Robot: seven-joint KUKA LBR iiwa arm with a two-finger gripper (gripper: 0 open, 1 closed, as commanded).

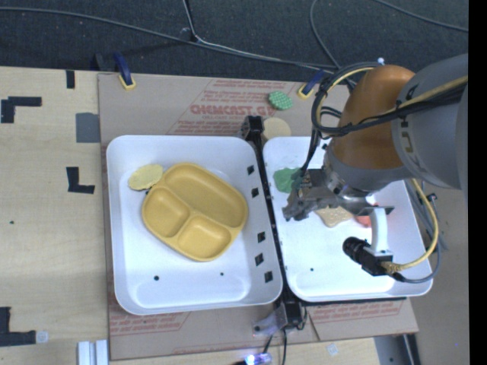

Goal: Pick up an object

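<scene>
My gripper (298, 206) hangs low over the left part of the right bin (304, 276), under the orange wrist band. A green object (286, 178) lies just above and left of it, partly covered by the arm. A tan piece (332, 217) lies just right of the gripper, and a small red object (364, 220) sits beyond that. Nothing visible sits between the gripper parts that show.
The left bin (129, 272) holds a yellow divided tray (195, 210) and a pale yellow round piece (144, 177). A green waffle-like disc (280, 99) and a tan disc lie on the cardboard behind the bins. A black clip strip divides the bins. Cables loop around the arm.
</scene>
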